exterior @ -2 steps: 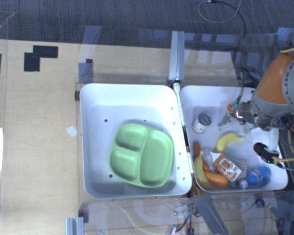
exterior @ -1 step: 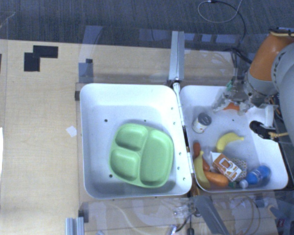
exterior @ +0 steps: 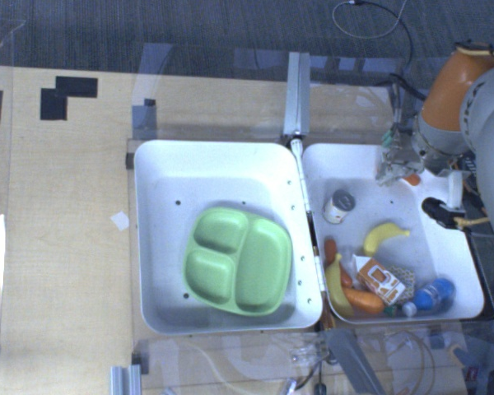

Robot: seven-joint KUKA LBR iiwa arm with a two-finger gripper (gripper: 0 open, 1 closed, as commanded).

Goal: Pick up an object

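Two white bins sit side by side. The left bin (exterior: 148,220) holds a green divided plate (exterior: 239,260). The right bin (exterior: 477,290) holds a small can (exterior: 339,206), banana (exterior: 384,237), orange-printed packet (exterior: 382,280) with unreadable lettering, and bottle (exterior: 428,296). The gripper (exterior: 398,164) hangs near the back wall, apart from them; its jaws are possibly empty, their spread unclear.

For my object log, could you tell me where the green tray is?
The green tray lies in the left bin, toward its front right corner, beside the divider.
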